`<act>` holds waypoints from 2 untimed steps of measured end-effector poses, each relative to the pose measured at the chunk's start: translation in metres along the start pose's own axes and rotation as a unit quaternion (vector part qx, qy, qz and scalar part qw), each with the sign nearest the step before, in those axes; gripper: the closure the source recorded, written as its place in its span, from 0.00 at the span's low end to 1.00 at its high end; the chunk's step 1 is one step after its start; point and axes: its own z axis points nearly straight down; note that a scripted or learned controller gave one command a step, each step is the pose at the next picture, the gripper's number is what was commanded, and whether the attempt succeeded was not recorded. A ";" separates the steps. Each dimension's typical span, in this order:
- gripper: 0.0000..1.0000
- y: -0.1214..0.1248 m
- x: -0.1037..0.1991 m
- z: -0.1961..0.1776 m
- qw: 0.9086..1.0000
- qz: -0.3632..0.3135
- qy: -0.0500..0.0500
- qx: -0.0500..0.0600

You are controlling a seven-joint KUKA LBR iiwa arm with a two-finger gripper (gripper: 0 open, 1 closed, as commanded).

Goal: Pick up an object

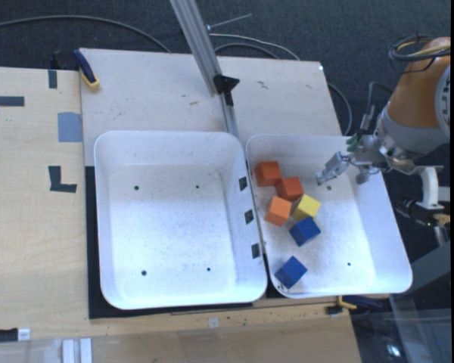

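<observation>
gripper (330,171) right of orange block (291,187), apart

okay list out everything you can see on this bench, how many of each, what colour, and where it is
orange blocks: three, orange, clustered upper left in the right bin
yellow block: one, yellow, right bin, beside the orange cluster
blue blocks: two, blue, right bin, one below the yellow block, one near the front edge
right bin: one, white, holds all the blocks
left bin: one, white, beside the right bin
metal pole: one, silver, slanting over the back of the bench
clamp: one, blue and yellow, bench's back left corner
cables: several, dark, on the floor behind
arm: one, grey and orange, at right
gripper: one, grey, over the right bin's upper right
</observation>
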 end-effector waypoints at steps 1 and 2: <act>0.00 -0.037 0.055 0.087 1.000 0.002 -0.001 -0.007; 0.00 0.023 0.050 0.092 1.000 -0.001 -0.001 -0.010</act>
